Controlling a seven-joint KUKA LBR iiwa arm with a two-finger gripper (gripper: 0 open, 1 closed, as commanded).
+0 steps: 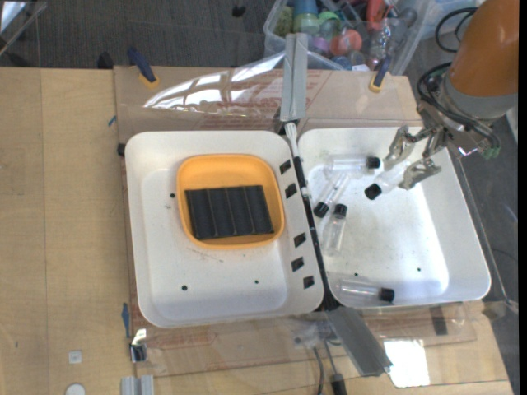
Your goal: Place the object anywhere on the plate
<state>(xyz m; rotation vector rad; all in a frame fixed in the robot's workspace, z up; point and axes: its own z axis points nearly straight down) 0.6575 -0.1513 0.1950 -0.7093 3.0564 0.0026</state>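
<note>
So the fingers (409, 161) are hanging over the upper right part of the right bin (461, 220), spread open. A clear vial with a black cap (384, 183) sits right at their lower left tip, cap end pointing away from them; looks like it's touching or just beside the tip, but it isn't pinched between them as far as I can tell. The arm (486, 48) with its orange band comes in from above and right of the fingers.

More clear vials lie around in the same bin. One with a black cap (354, 164) is just left of the fingers, near the bin's top edge. A pair (331, 204) lies further left and a bit lower, close to the divider between the bins, black caps pointing down-left. Another vial (366, 290) lies well below the fingers, near the bottom edge of the bin.

Way off to the left of the fingers, in the left bin (156, 245), there's an orange plate (230, 171) with a black ribbed tray (229, 211) lying flat in it. Both bins sit on a wooden worktop (58, 220), and a clear tub of colourful junk (354, 11) sits up behind them, up and left of the fingers.
</note>
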